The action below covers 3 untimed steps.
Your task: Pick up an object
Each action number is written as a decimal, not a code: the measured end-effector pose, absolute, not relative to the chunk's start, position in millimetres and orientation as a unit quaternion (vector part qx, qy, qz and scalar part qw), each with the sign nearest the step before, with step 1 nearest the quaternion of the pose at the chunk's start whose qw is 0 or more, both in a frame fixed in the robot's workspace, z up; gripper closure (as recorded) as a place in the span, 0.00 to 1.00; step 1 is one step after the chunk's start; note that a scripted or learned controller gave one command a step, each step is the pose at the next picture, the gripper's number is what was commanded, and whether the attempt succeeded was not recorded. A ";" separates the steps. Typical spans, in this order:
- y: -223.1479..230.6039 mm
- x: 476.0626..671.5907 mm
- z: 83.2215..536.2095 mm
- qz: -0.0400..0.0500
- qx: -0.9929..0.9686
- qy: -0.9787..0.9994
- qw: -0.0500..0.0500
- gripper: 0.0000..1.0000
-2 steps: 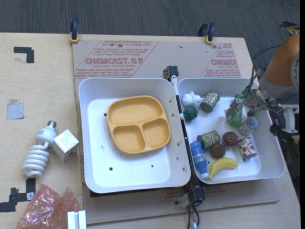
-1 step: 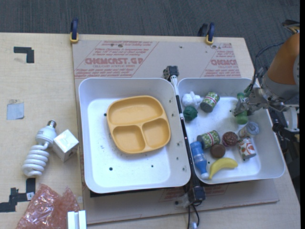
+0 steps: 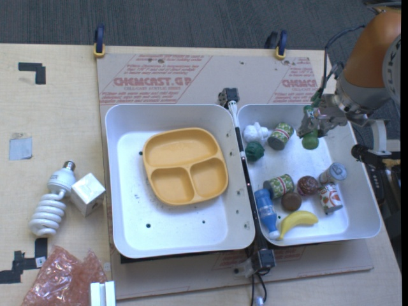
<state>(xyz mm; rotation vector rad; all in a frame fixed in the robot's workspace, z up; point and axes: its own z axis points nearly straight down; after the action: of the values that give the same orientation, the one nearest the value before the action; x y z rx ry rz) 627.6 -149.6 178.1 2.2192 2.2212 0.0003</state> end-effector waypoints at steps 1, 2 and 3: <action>-77.3 647.1 270.9 0.000 0.707 0.708 0.001 1.00; -41.4 659.1 364.2 0.000 0.707 0.708 0.001 1.00; -15.8 642.4 268.7 0.000 0.706 0.708 0.001 1.00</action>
<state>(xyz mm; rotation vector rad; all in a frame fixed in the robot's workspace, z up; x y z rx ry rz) 642.4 -15.8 268.7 2.2187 2.2227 -0.0012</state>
